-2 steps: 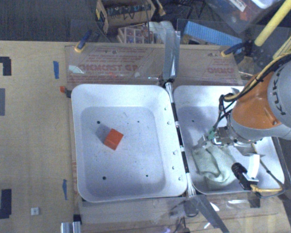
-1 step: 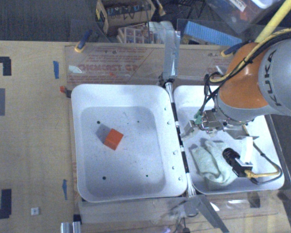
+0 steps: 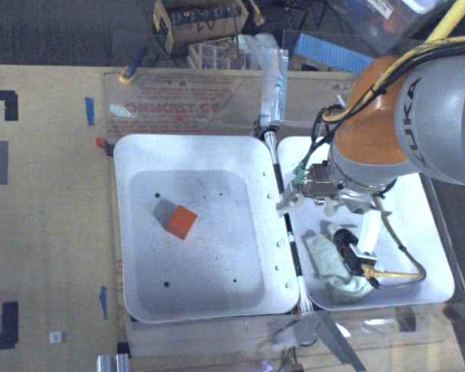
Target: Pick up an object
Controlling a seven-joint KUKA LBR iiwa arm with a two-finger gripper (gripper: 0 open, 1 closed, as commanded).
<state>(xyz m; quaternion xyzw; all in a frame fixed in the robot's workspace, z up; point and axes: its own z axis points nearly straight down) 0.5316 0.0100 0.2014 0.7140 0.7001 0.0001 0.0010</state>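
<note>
Hanging low over the bin (image 3: pixel 422 266) on the view's right, the tool (image 3: pixel 333 198) is sitting beneath the robot's wrist, and from this slanted overhead angle one cannot tell whether it is spread or pressed together, or whether it is gripping anything. The grey arm (image 3: pixel 442 115), with its orange band (image 3: pixel 372 126) just above the wrist, is reaching in from the right and is covering much of that bin's upper half. A pale, crumpled wad (image 3: pixel 322 256) is lying on the bin's floor just below the tool, near the wall the two bins share; whether the tool is touching it cannot be made out. Across that wall, an orange block (image 3: pixel 182 222) is resting alone in the left bin (image 3: pixel 124 177), left of the centre of its floor, well apart from the tool and clear of every wall. Both white bins are sitting side by side on the light wooden worktop (image 3: pixel 46 231), which is carrying strips of blue tape (image 3: pixel 89 111) and black corner marks (image 3: pixel 3 104) out to the left. Beyond the worktop's far edge, a cardboard box (image 3: pixel 198 18) is standing on the dark floor.
</note>
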